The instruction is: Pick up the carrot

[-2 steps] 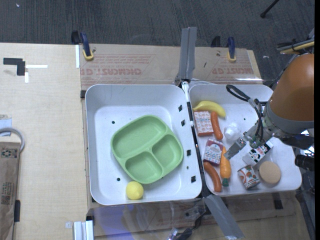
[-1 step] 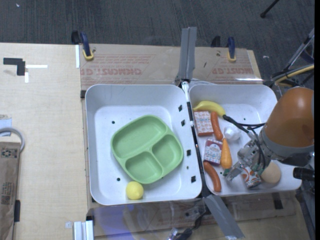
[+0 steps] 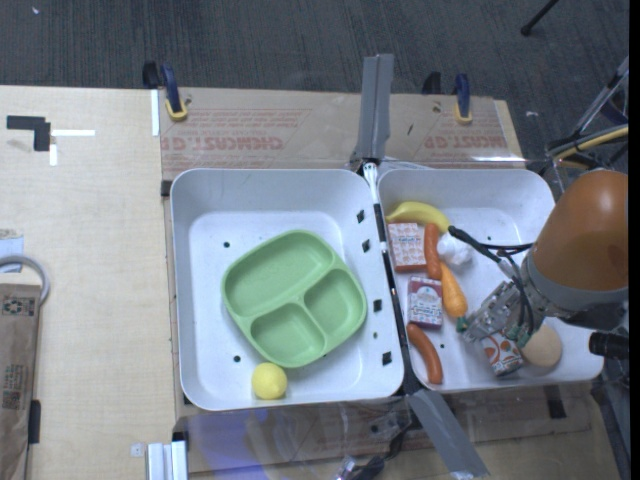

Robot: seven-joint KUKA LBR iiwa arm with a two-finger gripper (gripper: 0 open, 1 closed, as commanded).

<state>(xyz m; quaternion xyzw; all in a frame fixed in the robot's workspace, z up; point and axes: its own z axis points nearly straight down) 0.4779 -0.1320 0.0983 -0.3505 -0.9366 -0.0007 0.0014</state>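
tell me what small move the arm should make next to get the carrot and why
Probably a short shift of the claw toward the left bin, to sit over the carrot. The claw hangs over the can near the right bin's front, while the carrot lies just beside it, slanted between the small red box and the claw. Centring first seems wise, since the box sits close.

Light wooden bench [image 3: 80,268] carrying two white bins

The left bin [image 3: 195,298] and the right bin [image 3: 500,193] sit touching side by side, toward three o'clock of the bench's middle. A cardboard sheet [image 3: 290,133], clamped at both ends, lies at their twelve o'clock. A brown paper bag [image 3: 15,368] rests at the eight o'clock edge, black and white tape marks [image 3: 40,133] at ten o'clock.
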